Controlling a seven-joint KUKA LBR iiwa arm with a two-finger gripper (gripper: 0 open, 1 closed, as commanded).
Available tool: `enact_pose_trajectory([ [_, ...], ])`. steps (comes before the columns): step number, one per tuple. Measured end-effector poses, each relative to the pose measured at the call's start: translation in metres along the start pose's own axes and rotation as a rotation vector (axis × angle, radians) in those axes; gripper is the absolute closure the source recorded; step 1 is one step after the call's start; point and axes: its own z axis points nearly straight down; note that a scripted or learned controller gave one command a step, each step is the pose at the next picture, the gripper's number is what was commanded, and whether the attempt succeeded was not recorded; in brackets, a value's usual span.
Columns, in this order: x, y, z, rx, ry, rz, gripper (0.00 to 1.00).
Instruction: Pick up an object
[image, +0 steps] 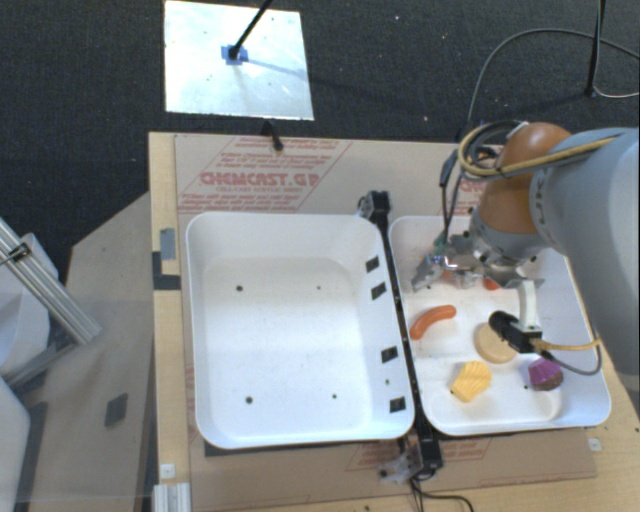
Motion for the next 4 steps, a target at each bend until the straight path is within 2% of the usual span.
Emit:
enact_pose_trajectory([
  [1,0.002,0.010,0.000,0.001,0.001,0.000,0.00],
  [2,-0.005,0.021,0.004,0.027,0.007,0.003,0.00],
  [3,0.005,-0.026,0.001,0.007,0.001,0.004,0.00],
  [4,-0.007,-0.038,0.001,0.004,0.000,0.004,0.00],
])
